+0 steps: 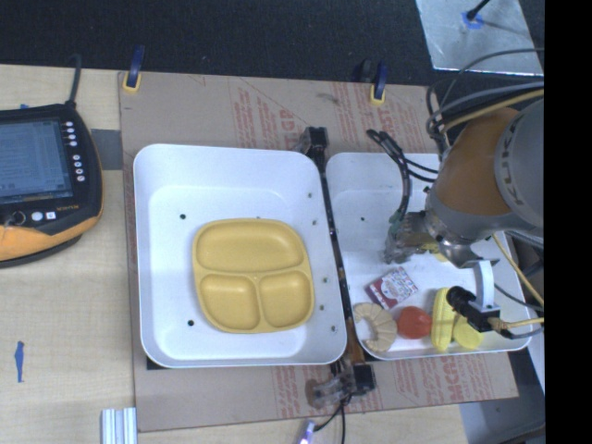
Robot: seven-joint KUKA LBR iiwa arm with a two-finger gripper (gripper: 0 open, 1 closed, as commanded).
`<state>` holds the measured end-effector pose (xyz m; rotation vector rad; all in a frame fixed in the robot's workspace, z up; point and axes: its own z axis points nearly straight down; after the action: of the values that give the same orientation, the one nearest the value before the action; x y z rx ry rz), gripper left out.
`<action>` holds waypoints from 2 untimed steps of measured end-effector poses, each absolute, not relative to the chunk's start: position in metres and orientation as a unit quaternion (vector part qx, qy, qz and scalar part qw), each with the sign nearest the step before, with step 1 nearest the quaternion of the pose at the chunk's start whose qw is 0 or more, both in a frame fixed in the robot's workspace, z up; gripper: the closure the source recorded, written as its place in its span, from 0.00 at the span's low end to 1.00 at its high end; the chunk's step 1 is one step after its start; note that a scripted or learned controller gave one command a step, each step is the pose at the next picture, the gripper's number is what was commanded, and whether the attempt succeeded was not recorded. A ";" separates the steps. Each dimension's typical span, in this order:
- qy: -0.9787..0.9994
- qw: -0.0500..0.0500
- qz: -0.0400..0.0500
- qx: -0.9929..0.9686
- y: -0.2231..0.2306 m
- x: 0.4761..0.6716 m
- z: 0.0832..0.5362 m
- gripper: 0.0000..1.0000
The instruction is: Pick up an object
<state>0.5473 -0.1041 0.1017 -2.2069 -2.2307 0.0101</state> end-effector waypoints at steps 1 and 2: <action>-0.712 0.002 0.004 -0.702 -0.105 0.547 0.112 1.00; -0.710 0.001 0.002 -0.704 -0.014 0.508 0.192 1.00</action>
<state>0.5082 -0.0144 0.1918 -2.2101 -2.2292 0.0054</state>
